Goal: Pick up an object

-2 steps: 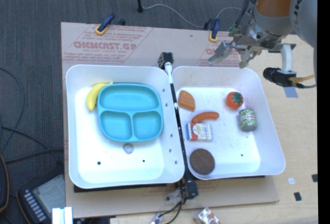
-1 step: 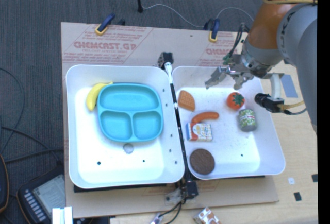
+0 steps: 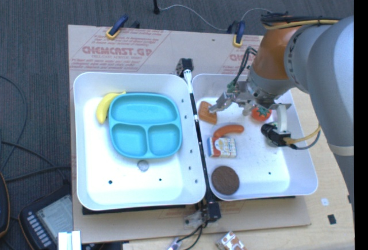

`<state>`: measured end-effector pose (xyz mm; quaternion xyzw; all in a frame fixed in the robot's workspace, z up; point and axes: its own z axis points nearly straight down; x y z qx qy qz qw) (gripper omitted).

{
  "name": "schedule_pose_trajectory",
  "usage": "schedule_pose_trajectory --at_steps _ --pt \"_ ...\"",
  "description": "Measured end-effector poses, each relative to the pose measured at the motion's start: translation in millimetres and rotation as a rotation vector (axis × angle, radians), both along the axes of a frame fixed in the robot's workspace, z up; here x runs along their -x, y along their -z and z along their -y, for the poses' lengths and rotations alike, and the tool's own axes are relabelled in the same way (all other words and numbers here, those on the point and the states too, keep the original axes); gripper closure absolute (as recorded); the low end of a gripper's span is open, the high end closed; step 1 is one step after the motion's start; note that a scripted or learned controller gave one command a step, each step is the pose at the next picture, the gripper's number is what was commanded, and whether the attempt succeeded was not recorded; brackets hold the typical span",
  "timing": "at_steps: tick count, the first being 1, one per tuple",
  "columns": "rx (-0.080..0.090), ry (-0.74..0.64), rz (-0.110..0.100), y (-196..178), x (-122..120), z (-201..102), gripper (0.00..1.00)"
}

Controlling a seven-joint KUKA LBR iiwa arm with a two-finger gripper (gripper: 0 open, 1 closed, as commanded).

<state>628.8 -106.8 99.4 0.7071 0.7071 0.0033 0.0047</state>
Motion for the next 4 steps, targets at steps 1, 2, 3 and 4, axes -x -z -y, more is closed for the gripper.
schedule_pose_trajectory --at_steps 1,2,3,4 --pt "0.001 0.001 0.009 6.8 51.0 -7.0 0.00" --pt "-0.005 0.000 0.013 -6.4 48.5 -8.9 1.00" --pt "0.000 -0.002 -0.007 -131.8 -38.9 -41.6 1.00" --pt "0.000 -0.001 -0.011 -130.4 -38.1 -41.2 0.00"
